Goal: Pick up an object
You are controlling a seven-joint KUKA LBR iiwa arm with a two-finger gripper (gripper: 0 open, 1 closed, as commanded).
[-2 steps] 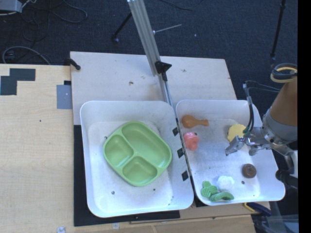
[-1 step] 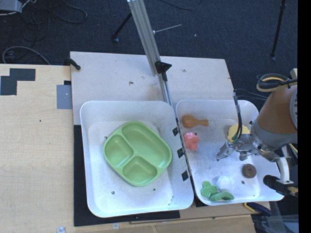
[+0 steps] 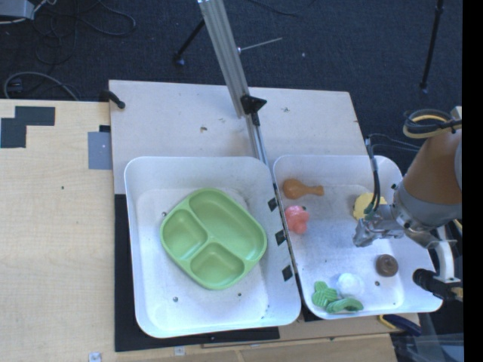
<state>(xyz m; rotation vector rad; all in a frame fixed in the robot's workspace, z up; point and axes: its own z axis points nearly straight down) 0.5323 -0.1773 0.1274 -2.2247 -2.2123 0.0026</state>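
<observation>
The right bin (image 3: pixel 317 173) holds an orange drumstick-shaped toy (image 3: pixel 301 190) at its back left. A pink toy (image 3: pixel 296 219) lies just in front of it. A yellow object (image 3: pixel 364 204) sits near the bin's right side, partly hidden by the arm. A small brown disc (image 3: pixel 387 265) lies at the front right. A green toy (image 3: pixel 334 299) and a clear whitish piece (image 3: pixel 348 282) rest at the front edge. My gripper (image 3: pixel 365 236) hangs low over the bin floor just in front of the yellow object, left of the brown disc.
The left bin (image 3: pixel 147 194) bears a green divided plate (image 3: pixel 213 237). A grey metal rail (image 3: pixel 230 59) slants down from the back to the gap between the bins. Black clips (image 3: pixel 278 236) line the divider. A wooden bench top (image 3: pixel 53 225) lies to the left.
</observation>
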